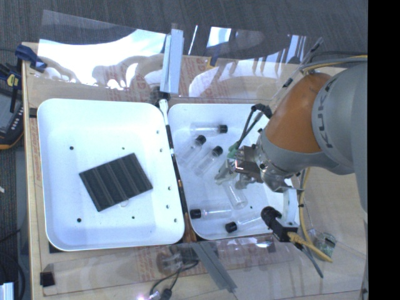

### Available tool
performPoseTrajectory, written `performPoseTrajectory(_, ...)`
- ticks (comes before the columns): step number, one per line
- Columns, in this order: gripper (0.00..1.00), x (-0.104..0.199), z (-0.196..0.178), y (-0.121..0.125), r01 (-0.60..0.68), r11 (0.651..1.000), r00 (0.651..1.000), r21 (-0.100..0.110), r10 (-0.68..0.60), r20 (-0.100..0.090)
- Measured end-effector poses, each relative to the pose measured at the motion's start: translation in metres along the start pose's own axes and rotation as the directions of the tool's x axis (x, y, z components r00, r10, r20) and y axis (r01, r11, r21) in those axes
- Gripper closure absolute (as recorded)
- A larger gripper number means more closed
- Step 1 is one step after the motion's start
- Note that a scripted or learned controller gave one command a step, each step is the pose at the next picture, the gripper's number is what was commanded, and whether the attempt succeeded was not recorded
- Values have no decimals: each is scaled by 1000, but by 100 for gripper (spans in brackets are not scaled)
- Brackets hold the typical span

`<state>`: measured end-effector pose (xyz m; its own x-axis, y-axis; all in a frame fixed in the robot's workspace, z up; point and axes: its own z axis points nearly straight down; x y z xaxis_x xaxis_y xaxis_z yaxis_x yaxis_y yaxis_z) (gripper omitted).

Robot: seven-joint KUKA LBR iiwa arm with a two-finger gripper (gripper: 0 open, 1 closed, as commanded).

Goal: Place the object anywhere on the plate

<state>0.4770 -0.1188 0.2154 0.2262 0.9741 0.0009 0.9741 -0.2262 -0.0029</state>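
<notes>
A dark ribbed plate [115, 181] lies tilted in the left bin [56, 124]. Several clear vials with black caps lie scattered in the right bin [187, 117]: one near the top [209, 129], two short ones [199, 140] [212, 155] in the middle, and others along the bottom [212, 213]. My gripper [232, 169] hangs low over the middle of the right bin, among the vials. A clear vial [236, 197] lies just below it. The wrist hides the fingertips, and I see nothing clearly between them.
A ridge [175, 174] divides the two bins. The arm's grey and orange body [306, 124] covers the right bin's right side. Clear plastic sheeting [125, 49] lies behind the bins, and cables [312, 242] trail at the lower right.
</notes>
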Motion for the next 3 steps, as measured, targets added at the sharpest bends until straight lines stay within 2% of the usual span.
performPoseTrajectory(1, 100, 71, 1, 5, 60, 998, 998, -1, -60, 0)
performPoseTrajectory(2, 100, 163, -31, 3, 158, 988, 988, 1, -158, 1)
performPoseTrajectory(3, 100, 236, -99, 17, 334, 942, 942, 0, -334, 1)
